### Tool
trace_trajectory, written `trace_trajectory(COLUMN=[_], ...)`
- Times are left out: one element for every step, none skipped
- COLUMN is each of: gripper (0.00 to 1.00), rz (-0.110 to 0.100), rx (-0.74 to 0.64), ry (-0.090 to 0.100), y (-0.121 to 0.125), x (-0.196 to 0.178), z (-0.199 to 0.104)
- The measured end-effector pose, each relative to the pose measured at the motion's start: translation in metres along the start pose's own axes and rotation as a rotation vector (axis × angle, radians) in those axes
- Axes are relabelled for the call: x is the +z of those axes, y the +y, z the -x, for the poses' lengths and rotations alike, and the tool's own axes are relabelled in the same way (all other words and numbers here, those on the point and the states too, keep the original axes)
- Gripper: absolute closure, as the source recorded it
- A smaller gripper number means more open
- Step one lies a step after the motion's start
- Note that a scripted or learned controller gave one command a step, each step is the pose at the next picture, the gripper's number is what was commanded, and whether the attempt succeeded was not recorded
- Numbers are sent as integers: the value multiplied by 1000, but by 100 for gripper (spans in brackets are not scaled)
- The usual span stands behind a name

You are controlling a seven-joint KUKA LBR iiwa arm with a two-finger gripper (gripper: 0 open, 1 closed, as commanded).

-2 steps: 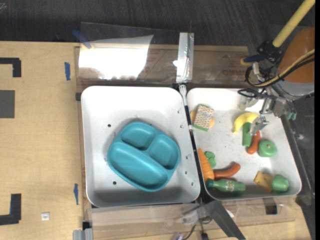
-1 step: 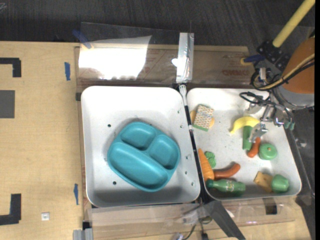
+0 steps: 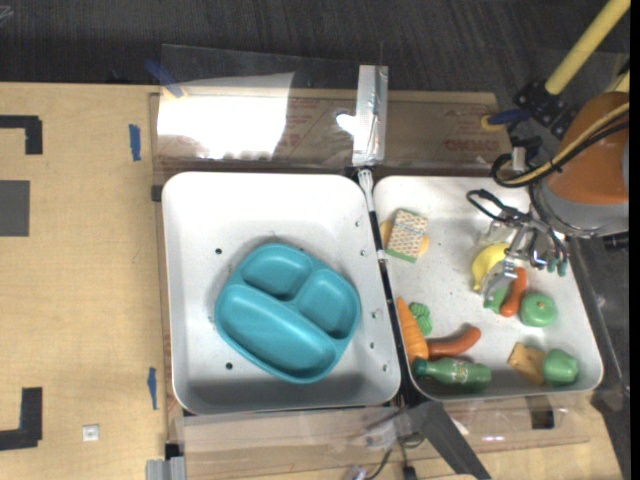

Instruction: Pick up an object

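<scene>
My gripper hangs low over the right bin, near its right side. Directly beneath and beside it lie a yellow lemon and a small orange-red pepper; the gripper's metal parts overlap both. A green round fruit sits just right of the pepper. Nothing is visibly lifted off the bin floor.
The right bin also holds a tan waffle block, an orange carrot, a red-brown sausage, a green bottle, a brown cube and a green pear. A teal divided plate lies in the left bin.
</scene>
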State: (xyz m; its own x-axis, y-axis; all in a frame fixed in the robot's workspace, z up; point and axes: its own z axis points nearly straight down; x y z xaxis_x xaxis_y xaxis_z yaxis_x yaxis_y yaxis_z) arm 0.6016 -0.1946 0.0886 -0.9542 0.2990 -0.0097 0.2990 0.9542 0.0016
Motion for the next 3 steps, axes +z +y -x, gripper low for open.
trace_trajectory(gripper=[100,0,0], rz=[-1,-1,-2], rx=[-2,-3,36], ry=[-13,-11,1], y=[1,2,-28], x=[-14,-13,0], z=[3,3,-25])
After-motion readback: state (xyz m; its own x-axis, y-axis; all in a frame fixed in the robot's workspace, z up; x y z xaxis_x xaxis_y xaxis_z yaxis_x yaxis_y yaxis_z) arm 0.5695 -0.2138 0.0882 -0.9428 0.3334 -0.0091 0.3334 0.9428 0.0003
